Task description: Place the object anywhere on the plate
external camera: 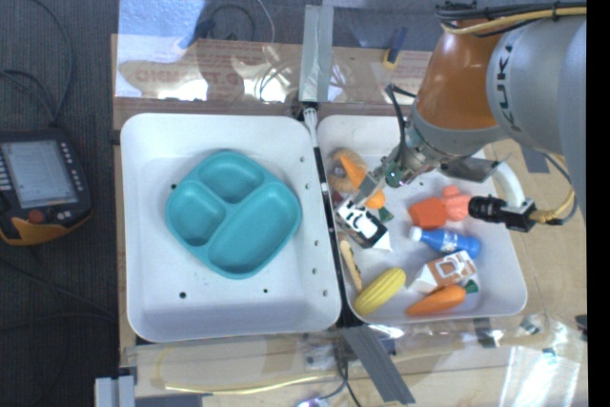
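1. The teal plate (233,212), moulded into three compartments, sits near the middle of the left bin (143,234) with nothing on it.
2. The right bin (510,286) holds a scatter of toy foods: a yellow corn cob (379,289) and an orange carrot (437,301) near the front wall, a blue bottle (448,242), a small carton (450,271), an orange-red figure (444,208), and an orange piece (351,171) toward the back.
3. The claw (374,193) is low over the bin's left side, just above a small black-and-white object (360,220) that lies near the divider between the bins.
4. From this slanted view I cannot tell how far apart the fingers stand, nor whether anything sits between them; the black-and-white object appears to rest on the bin floor, so I would not call it held.
5. That object is probably the target. It looks small, light and rigid, likely hard plastic or card, so slippery rather than fragile.
6. The best hold would be across its narrow sides, centred, so it does not pivot or squirt out on closing.
7. The orange piece just beside the claw could get nudged or pinched along with it.
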Motion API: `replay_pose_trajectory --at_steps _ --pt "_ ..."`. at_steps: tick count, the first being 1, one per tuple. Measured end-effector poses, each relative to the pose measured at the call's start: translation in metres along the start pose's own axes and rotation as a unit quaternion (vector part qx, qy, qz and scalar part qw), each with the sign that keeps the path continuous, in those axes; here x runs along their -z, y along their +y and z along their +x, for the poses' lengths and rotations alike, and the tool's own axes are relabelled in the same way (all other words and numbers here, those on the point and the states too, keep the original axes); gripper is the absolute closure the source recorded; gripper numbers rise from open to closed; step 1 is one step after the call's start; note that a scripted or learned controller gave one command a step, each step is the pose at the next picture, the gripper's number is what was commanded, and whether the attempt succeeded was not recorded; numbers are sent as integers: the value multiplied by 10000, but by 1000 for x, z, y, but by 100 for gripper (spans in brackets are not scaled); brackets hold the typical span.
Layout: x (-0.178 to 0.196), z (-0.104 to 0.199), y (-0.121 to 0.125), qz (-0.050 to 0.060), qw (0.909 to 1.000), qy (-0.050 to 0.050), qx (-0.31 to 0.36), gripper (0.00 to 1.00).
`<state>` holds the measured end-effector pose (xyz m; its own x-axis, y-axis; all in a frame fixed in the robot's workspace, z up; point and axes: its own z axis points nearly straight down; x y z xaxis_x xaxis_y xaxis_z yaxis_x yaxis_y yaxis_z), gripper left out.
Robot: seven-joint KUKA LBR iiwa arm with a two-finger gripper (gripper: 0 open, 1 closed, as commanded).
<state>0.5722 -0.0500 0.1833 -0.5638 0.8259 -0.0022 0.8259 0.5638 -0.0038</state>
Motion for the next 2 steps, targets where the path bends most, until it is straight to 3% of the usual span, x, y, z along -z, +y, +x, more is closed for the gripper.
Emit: replay_pose_trajectory --at_steps 1,2 --pt "9 25 60 -11 9949 9 -1008 100" --pt "-1 92 65 15 9529 17 -3032 100"
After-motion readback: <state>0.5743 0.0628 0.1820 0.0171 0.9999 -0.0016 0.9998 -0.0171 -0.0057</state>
